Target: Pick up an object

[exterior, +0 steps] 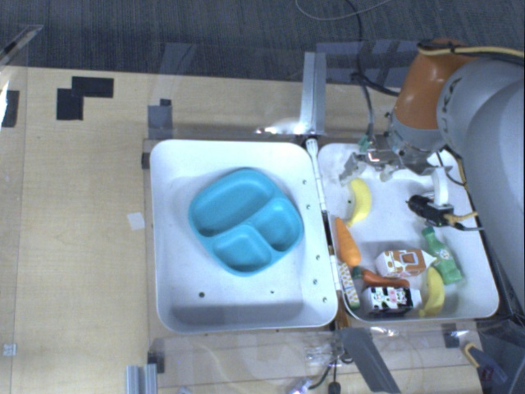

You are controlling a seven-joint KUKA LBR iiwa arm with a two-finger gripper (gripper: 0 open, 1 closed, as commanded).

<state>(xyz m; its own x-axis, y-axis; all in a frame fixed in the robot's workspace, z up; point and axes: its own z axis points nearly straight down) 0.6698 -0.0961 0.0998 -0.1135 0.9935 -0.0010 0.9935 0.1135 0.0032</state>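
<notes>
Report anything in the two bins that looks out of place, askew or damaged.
Nothing looks damaged or spilled. The blue divided plate lies flat but skewed in the left bin. In the right bin the toy food is jumbled at the near end, the carrot against the dividing wall. The gripper hangs above a banana.

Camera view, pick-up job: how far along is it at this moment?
Done: the claw has reached the right bin, sitting at its far end just above the banana. In hand: nothing visible between its fingers. Left: grasp and lift an object; the banana, the carrot and the cartons near the front all lie on the bin floor. The blue divided plate sits in the left bin.
</notes>
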